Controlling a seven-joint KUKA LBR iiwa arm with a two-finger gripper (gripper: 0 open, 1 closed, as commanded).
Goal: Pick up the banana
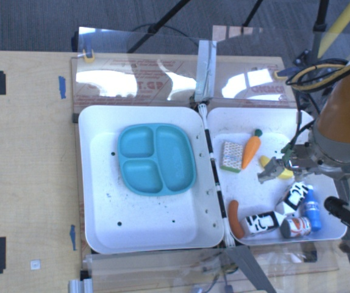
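**Q:** Where is the banana?

**A:** The banana (274, 166), small and yellow, lies in the right bin (224, 122), toward its right side. The pincer (273, 170) sits directly over it, so just the yellow ends peek out on either side.

**Q:** Does the pincer hold it?

**A:** I cannot tell. The grey fingers overlap the fruit, but whether they are spread or closed on it is not clear (the metal hides the contact).

**Q:** How might it handle?

**A:** It is probably a light toy, with a smooth, curved, somewhat slippery skin. A grip across the middle of the curve looks safest; the tapered ends could slide free.

**Q:** What surrounds it?

**A:** Just left lies an orange carrot (251, 150) with a green top, beside a speckled sponge-like block (232, 155). Nearer the camera sit a black-and-white carton (263, 221), a small can (296, 226), a blue bottle (311, 209) and a red sausage (235, 218). The left bin (96, 133) holds a blue divided plate (157, 159). Both bins rest on a pale wooden tabletop (28, 163).
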